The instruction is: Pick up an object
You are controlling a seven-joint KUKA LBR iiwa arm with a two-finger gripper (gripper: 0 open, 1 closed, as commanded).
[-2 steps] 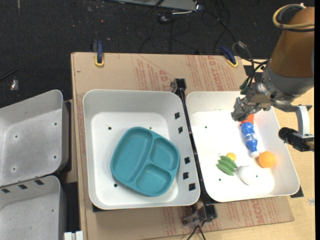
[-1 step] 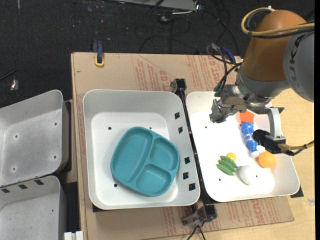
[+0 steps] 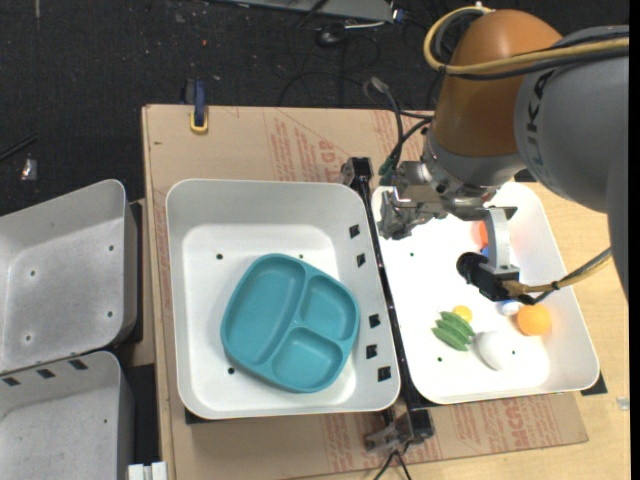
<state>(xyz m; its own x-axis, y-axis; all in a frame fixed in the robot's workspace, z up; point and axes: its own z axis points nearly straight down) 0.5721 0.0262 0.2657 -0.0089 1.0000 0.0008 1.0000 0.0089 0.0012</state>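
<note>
My gripper [image 3: 398, 216] hangs low over the far left corner of the right bin [image 3: 572, 366], beneath the grey arm and its orange band. In that bin's near half lie a green vegetable-like piece [image 3: 453, 333] with a small yellow piece [image 3: 462, 313] touching it, a white egg-shaped object [image 3: 492, 350] and an orange ball [image 3: 535, 320]. A red-orange piece [image 3: 482, 234] peeks out near the wrist. All of these lie well to the right of and nearer than the gripper. Nothing is visibly held.
A teal divided plate [image 3: 290, 321] lies in the left bin [image 3: 185, 268]. Between the two bins runs a dark divider with clips [image 3: 378, 298]. Grey perforated trays [image 3: 60, 268] stand at the far left. Brown board surrounds the bins.
</note>
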